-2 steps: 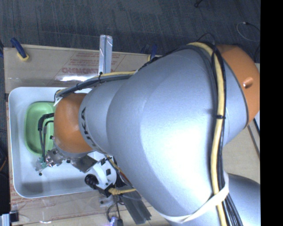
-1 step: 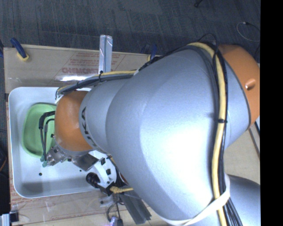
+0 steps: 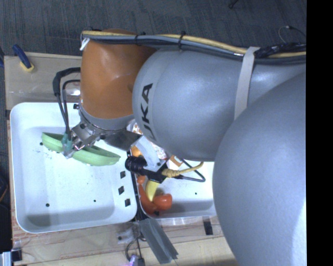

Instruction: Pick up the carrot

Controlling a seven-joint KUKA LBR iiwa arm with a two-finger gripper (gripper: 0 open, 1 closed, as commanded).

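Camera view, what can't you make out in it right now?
- Right bin: mostly hidden by the grey arm; its contents are largely covered.
- Orange and red items at the right bin's left end: partly behind cables, so which is the carrot is unclear.
- Gripper over the green object in the left bin: too small to judge any grasp.

— What is behind the bench?
— A dark ribbed floor (image 3: 104,15) runs along the top.
— And the bench (image 3: 36,67) itself?
— Pale wood, showing at the upper left and along the bottom edge. A blue and yellow tool (image 3: 23,57) lies at its upper left corner.
— The light?
— Even, with soft shadows.
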